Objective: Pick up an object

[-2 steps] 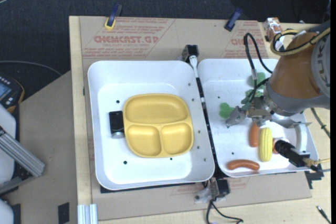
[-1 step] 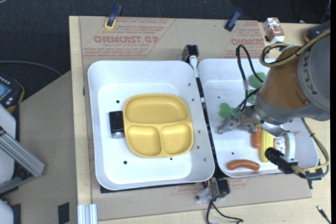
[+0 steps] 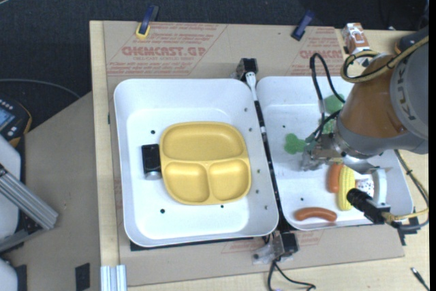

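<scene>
The bench (image 3: 204, 41), covered with printed brown board, is carrying two shallow white bins side by side. The left bin (image 3: 136, 215) is holding a yellow divided plate (image 3: 203, 161) near its middle, with a small black block (image 3: 150, 159) lying just beside the plate's left edge. The arm (image 3: 381, 105) is reaching in from the right over the right bin (image 3: 289, 95), its bulky grey and orange body covering much of that bin's right half, with black cables looping above it. The gripper (image 3: 315, 155) is hanging low near the middle of the right bin, and whether its fingers are apart or together cannot be told from this angle. A green toy (image 3: 294, 143) is lying just left of the gripper. Below the wrist, a yellow corn cob (image 3: 345, 189) and an orange piece (image 3: 332, 178) are lying close together, and a sausage (image 3: 315, 215) is resting near the bin's front wall, well apart from the gripper.
</scene>
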